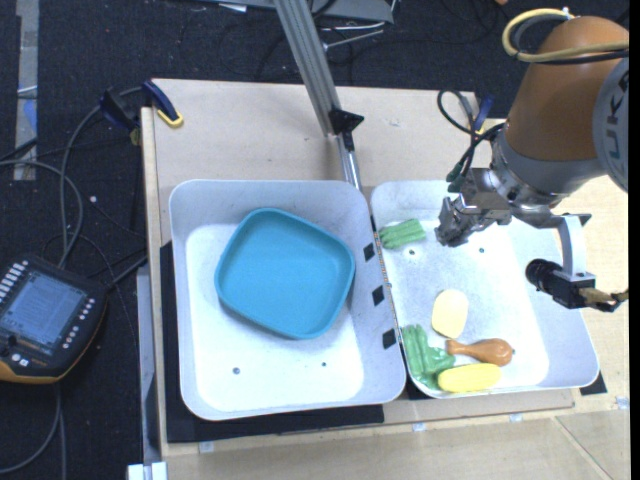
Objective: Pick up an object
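My gripper (452,230) hangs over the upper part of the right bin (520,268), just right of a light green piece (402,233) lying near the bin's top left corner. Lower in that bin lie a pale yellow oval (450,313), a brown drumstick-shaped toy (482,349), a yellow piece (469,377) and a green leafy piece (420,353). The left bin (200,368) holds a blue square plate (286,272). I see nothing between the fingers.
A slanted metal pole (312,58) runs from the top down to the divide between the bins. A black bracket (560,283) sticks out over the right bin's right side. Cables and a pendant (45,318) lie left of the bench.
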Controlling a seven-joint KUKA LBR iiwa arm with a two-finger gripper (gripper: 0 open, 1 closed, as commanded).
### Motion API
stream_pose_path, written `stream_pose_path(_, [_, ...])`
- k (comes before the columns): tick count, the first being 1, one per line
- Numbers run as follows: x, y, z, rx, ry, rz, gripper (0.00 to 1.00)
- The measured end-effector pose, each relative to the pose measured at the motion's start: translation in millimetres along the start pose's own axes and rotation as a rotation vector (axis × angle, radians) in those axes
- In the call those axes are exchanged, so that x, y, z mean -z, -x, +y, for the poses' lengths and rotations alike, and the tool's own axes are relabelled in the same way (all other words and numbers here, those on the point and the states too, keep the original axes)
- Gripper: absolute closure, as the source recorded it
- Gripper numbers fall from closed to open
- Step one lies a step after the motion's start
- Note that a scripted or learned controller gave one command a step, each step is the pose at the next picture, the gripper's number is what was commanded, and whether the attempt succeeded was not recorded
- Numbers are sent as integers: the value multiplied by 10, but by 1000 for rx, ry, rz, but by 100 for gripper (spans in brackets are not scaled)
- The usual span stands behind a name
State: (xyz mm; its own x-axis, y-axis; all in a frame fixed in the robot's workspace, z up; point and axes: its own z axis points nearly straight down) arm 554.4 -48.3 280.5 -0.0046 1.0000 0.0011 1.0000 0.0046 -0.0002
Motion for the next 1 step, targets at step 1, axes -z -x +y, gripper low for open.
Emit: stream_pose_path(1, [-7,-472,30,0,0,0,100])
